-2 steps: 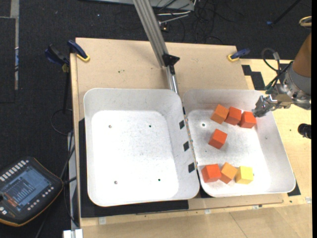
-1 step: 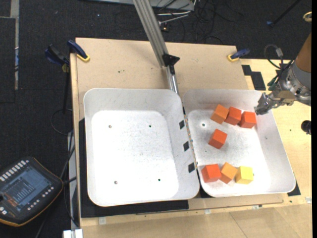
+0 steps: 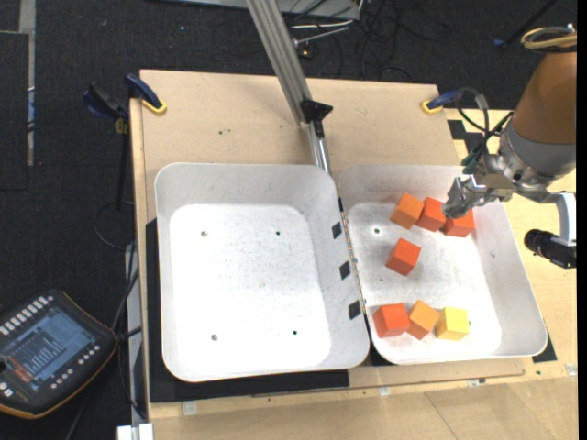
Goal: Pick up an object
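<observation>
Light even, diffuse, from overhead. Both white bins bright, near washed out on the floors, speckle visible. Tan surface evenly lit. Floor around it very dark, cables barely legible. Shadows short and soft beside the blocks. Small glare spot on right bin floor. Overall focus soft; arm slightly blurred at frame edge.

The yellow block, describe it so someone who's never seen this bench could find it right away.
Look in the right-hand white bin, the one holding all the blocks. Along its near edge three blocks sit in a row; the yellow block is the rightmost, touching a light orange block. It is the one yellow block; the others are orange or red-orange.
</observation>
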{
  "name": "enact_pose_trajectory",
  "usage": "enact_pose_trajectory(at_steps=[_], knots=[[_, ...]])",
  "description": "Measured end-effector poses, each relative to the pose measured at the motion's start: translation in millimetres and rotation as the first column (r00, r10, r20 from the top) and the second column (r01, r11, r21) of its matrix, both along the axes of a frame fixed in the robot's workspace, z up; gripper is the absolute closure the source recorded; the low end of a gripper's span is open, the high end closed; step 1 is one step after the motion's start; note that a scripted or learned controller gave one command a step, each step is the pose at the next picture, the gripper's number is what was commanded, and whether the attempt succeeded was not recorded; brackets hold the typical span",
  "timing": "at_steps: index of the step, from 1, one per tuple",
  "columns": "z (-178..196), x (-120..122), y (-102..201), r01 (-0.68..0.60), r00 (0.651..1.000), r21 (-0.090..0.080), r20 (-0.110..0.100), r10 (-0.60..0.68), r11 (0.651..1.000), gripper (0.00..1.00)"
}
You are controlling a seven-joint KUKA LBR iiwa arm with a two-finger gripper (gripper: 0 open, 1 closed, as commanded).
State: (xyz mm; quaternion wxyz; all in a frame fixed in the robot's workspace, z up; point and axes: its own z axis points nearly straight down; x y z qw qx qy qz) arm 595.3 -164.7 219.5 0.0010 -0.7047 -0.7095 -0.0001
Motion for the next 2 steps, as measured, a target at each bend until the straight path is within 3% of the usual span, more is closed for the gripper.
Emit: enact_pose_trajectory(at_steps=[2], knots=[[19,0,112,-0.002,1.0,0.0,0.003,0.002,1.0,1.0]])
